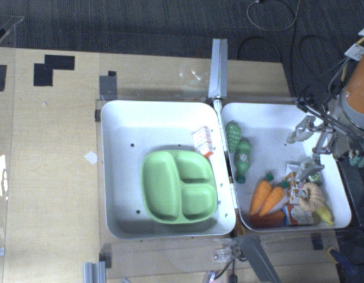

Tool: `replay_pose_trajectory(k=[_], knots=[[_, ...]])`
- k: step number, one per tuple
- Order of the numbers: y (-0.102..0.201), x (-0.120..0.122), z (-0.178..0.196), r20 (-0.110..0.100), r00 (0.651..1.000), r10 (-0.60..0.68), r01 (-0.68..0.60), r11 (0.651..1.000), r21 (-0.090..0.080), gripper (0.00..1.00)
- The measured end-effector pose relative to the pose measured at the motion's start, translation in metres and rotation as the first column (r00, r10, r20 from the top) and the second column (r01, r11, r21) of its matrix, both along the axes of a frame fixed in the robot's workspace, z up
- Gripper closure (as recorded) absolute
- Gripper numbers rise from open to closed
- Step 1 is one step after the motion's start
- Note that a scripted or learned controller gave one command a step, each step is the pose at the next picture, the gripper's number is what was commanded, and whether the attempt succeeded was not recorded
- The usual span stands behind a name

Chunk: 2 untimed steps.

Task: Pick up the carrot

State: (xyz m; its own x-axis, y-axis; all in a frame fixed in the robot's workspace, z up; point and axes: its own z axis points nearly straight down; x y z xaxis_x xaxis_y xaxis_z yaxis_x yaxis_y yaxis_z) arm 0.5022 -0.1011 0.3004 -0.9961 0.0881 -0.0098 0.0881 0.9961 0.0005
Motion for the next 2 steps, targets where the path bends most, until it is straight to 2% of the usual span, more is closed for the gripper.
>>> replay_pose_trajectory(k=[1,2], knots=[[0.008,-0.002,-0.109,-0.006,0.989,0.15,-0.15,0.989,0.001,0.0],[0.002,-0.004,-0.2,-0.003,0.895,0.446,-0.446,0.895,-0.002,0.0]])
